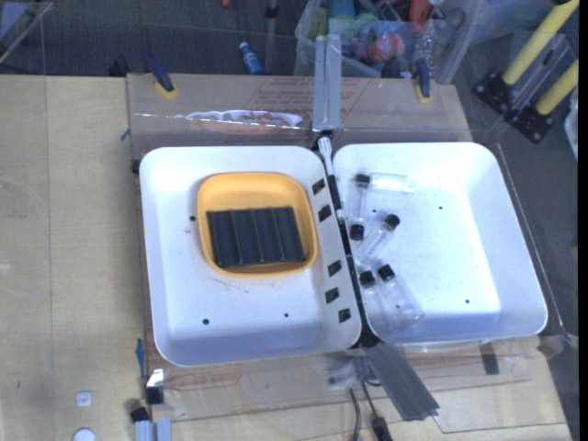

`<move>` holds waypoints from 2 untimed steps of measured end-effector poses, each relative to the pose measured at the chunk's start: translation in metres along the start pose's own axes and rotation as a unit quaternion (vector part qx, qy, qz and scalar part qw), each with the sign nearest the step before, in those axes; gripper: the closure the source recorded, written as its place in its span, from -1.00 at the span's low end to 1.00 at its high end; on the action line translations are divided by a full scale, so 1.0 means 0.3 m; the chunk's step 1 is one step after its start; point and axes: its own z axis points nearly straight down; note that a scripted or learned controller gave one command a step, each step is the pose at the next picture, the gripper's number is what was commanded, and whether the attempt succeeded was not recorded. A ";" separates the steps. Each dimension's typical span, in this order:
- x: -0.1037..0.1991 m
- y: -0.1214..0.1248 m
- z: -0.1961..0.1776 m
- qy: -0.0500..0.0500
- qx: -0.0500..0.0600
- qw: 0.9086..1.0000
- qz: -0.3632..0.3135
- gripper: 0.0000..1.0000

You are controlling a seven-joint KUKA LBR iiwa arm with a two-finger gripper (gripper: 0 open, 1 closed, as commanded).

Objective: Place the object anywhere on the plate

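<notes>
On the right bin (pixel 478 237), clear vials (pixel 378 237) blur against white; gripper state untellable.

Wooden bench (pixel 55 246); clear toy tub (pixel 386 16) behind (dark floor).

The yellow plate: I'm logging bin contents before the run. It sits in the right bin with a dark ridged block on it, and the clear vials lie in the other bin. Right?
Not quite. The camera view shows the yellow plate in the left bin, not the right. The dark ridged block does sit on it, and the clear vials lie in the other bin, the right one.
</notes>
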 end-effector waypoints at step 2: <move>0.002 0.035 0.002 -0.001 0.000 0.987 -0.159 1.00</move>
